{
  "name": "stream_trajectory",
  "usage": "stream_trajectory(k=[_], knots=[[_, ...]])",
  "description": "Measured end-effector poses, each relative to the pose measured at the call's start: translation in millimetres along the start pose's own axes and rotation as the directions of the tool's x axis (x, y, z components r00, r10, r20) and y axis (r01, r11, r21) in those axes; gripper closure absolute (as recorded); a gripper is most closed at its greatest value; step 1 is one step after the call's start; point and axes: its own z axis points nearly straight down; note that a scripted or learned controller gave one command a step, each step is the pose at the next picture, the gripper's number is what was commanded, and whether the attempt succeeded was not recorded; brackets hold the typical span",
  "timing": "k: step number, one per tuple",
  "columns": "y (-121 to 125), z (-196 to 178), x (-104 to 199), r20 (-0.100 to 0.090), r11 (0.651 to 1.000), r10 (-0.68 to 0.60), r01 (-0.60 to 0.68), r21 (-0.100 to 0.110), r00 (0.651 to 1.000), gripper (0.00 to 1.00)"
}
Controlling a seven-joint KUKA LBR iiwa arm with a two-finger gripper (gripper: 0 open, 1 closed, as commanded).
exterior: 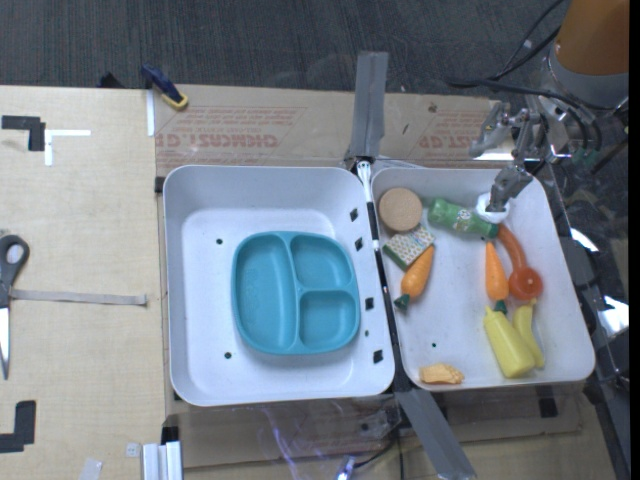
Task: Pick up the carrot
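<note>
gripper (497, 200) hovers above the green plastic bottle (458, 217); its grasp state i cannot tell. best descend centred across the orange tapered carrot (417, 271), avoiding the sandwich wedge (408, 247).

Bright, even overhead light, soft shadows inside the white bins (180, 298), slight overall blur.
</note>
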Motion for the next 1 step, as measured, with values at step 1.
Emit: stream_trajectory(k=[1], knots=[[-9.5, 171.0, -7.0, 0.004, 1.000, 0.029, -0.029, 0.000, 1.000, 0.00]])
